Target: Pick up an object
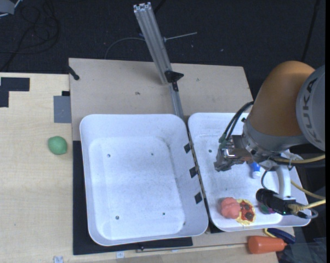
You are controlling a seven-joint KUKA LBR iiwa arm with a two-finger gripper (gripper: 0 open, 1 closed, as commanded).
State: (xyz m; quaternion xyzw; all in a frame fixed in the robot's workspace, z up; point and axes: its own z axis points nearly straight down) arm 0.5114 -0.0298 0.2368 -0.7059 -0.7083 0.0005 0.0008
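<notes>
Fingers (226, 162) (spread unreadable) hover over right bin (209, 133), open floor between them and pink lump (229, 207).

A pale wooden bench (22, 163) meets a dark floor (236, 26) strewn with cables (39, 15) — perhaps carpet.

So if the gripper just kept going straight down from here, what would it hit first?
Most likely the bare floor of the right bin: the gripper points down over an open patch. The pink object lies nearer the camera, apparently off that line, though depth is hard to judge.
</notes>
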